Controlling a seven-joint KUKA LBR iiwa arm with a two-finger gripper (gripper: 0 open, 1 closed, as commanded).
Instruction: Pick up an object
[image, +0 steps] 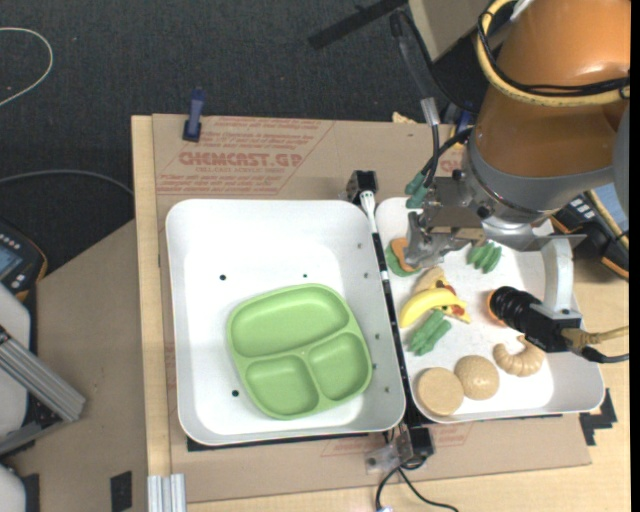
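The arm (545, 90), with its orange band and grey wrist, is the item nearest the camera and covers the far right corner of the right bin (575, 395). Below the wrist, the gripper (432, 250) hangs over the far left part of that bin; whether it is released or clenched cannot be told. Just below it in the view lies a yellow banana (425, 305), with a small red piece (459, 312) touching its right end. An orange-and-green item (402, 256) lies just left of the gripper, near the bin wall, and a cluster of green beans (486, 257) lies just right of it. A green pod (430, 334) lies against the near side of the banana. Further out, toward the near wall, a round tan bun (440, 391) sits beside a second bun (478, 375), with a croissant (518, 358) to their right. The left bin (200, 300) holds a green divided tray (297, 348). A blue clamp (193, 115) sits on the brown board (250, 150) behind the bins.
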